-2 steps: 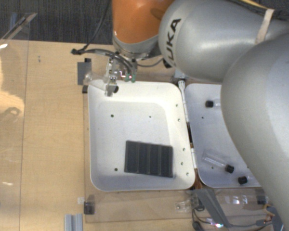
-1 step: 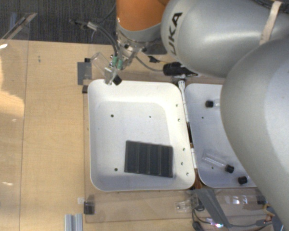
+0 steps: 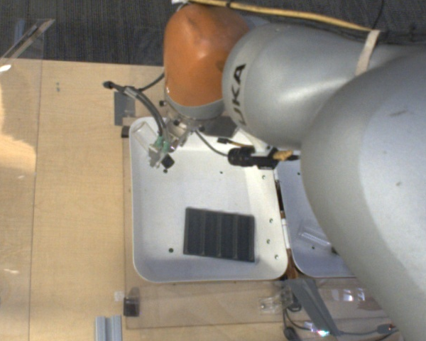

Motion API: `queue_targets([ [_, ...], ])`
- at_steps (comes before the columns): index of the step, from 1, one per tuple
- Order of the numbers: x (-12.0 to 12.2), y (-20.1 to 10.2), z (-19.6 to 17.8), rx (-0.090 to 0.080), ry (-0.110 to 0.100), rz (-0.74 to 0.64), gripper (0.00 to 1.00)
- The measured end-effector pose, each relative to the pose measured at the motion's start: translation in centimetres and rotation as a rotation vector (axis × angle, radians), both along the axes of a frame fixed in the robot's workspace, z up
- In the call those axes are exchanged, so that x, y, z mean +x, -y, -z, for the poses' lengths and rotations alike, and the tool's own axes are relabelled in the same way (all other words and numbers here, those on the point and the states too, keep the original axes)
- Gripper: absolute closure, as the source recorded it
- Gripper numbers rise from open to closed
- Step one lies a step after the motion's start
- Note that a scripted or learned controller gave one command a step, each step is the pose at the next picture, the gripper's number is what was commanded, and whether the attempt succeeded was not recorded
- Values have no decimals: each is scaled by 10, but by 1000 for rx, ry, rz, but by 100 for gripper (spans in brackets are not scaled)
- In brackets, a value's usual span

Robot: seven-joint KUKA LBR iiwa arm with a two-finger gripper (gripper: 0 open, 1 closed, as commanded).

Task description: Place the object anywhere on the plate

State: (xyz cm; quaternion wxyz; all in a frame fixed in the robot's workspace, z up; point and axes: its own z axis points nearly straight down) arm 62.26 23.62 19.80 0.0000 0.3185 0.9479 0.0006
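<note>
Grey arm (image 3: pixel 326 119) hiding right bin (image 3: pixel 309 251), end effector (image 3: pixel 162 151) unclear

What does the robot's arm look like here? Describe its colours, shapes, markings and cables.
The arm is bulky, rounded and smooth grey, with an orange band above the wrist. Black "KUKA" lettering runs along the grey shell. Thin black cables loop near the small gripper, and a tan cable runs along the top.

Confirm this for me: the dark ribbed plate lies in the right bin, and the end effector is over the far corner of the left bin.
Not right. In the camera view the dark ribbed plate lies in the left bin, not the right one. The end effector is indeed over that bin's far corner.
</note>
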Motion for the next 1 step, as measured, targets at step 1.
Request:
queue_targets([
  [1,-16,17,49,0,1,18,100],
])
